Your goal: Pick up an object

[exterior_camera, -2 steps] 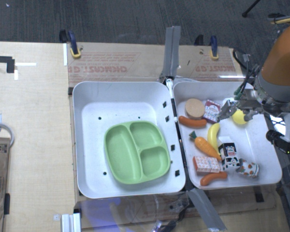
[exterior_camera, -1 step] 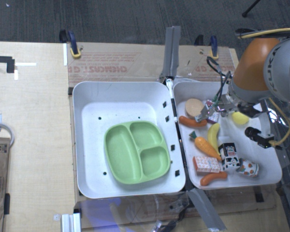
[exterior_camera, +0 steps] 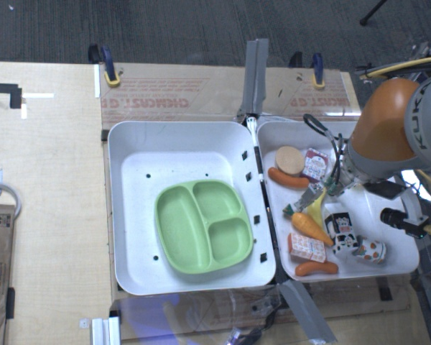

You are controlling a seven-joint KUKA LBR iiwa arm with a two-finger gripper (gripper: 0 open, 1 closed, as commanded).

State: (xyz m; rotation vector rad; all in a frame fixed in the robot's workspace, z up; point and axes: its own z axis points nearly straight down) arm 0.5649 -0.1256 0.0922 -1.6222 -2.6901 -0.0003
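Camera view, catalogue of contents. Item one: pale wooden desk (exterior_camera: 43, 192) carrying two shallow white plastic bins side by side. Item two: left bin (exterior_camera: 129, 157), holding a light green three-compartment plastic plate (exterior_camera: 205, 225) lying flat at its centre, angled slightly, probably so that its compartments faced up to receive things. Item three: right bin (exterior_camera: 399, 254), holding the candidate objects, crowded toward its 9 o'clock side: a round tan disc (exterior_camera: 290, 159) at 11 o'clock, an orange sausage-shaped toy (exterior_camera: 290, 179) just below it, a small red-and-white packet (exterior_camera: 315, 165) beside the disc, a yellow banana-like piece (exterior_camera: 316, 205) near centre, an orange toy carrot (exterior_camera: 310, 227) touching it, a printed red-and-white box (exterior_camera: 307, 247) at 7 o'clock, and a second orange sausage (exterior_camera: 317, 268) at 6 o'clock. Item four: grey arm with orange band (exterior_camera: 388, 121), entering from 3 o'clock. Its claw (exterior_camera: 332, 185) hung over the bin's centre, close above the yellow piece, apparently placed for a descent; whether the claw stood wide or narrow could not be told, and nothing was seen held.
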